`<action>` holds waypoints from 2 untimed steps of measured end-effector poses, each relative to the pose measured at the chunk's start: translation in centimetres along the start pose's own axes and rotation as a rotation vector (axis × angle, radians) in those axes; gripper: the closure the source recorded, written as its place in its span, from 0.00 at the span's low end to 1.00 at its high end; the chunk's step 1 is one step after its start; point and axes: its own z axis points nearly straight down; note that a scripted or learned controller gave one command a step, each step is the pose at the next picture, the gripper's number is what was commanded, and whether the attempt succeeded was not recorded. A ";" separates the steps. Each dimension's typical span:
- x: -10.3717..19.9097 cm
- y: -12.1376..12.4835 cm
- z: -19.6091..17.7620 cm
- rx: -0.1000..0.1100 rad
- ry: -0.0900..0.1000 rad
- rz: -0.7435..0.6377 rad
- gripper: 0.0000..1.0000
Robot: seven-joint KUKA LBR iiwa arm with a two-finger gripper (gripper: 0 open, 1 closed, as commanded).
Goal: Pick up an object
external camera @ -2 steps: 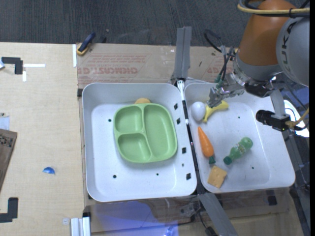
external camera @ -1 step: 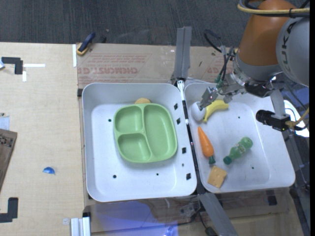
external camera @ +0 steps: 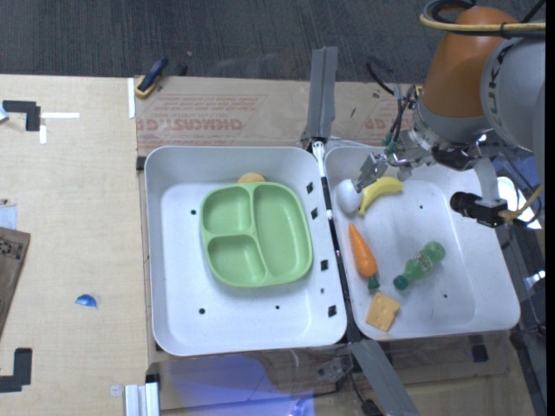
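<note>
in the camera view, two white bins are seen side by side on the bench (external camera: 69,232). the left bin (external camera: 173,319) is occupied by a green divided plate (external camera: 257,233), with something small and yellow-orange (external camera: 251,178) peeking out behind its far rim. the right bin (external camera: 451,310) carries a banana (external camera: 380,192), a white egg-like object (external camera: 348,196) touching the banana's lower tip, a carrot (external camera: 362,249) just below them, a green bottle (external camera: 420,265) lying on its side, and a cheese-coloured wedge (external camera: 382,311) near the front wall. the grey and orange arm (external camera: 468,68) is reached in from the right, and the jaws (external camera: 375,170) are poised at the far left corner of the right bin, just above the banana's upper end. whether the jaws are released or clenched cannot be told; nothing is seen lifted.
</note>
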 end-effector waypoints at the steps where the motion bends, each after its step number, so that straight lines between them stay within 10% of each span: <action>1: -3.7 2.0 8.4 -0.003 0.000 -0.152 0.00; 2: -2.5 -5.2 9.9 -0.001 0.001 -0.217 0.00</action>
